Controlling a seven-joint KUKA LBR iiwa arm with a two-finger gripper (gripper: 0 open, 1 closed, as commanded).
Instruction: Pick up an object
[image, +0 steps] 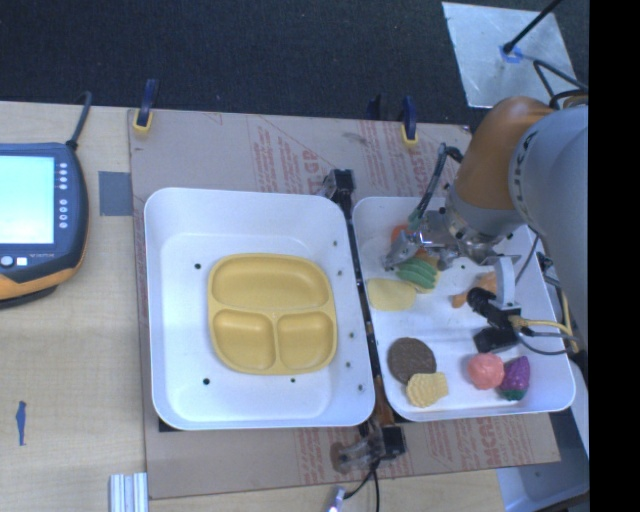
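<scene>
Tabletop (80, 380): your wooden surface carries a cardboard sheet with two shallow white bins side by side, and a handheld screen unit (35, 215) sits at the far left.
Arm (540, 160): you see it reaching in from the right, grey with an orange band, bent down over the back of the right bin, wrist pointing steeply downward.
Left bin (170, 310): it holds a yellow divided tray (272, 312) lying flat in its middle.
Right bin (555, 395): this is where your candidates lie, all small toy-food pieces spread over the floor.
Brown round piece (411, 358): flat and disc-like, probably light and stiff; you would have to catch it by its edges.
Pale yellow piece (391, 294): low and smooth, just left of the fingers, likely to slip.
Pink piece (486, 371): rounded, touching a purple piece (516, 376); probably light, hard plastic that could roll away.
Yellow waffle piece (427, 389): near the front wall, thin, with textured edges that should grip well.
Green piece (418, 272): directly under the tool at the back of the right bin, ridged and narrow, so take it across its short width.
Gripper (425, 248): it hangs right at the green piece; you cannot tell whether the fingers are spread or closed.
</scene>
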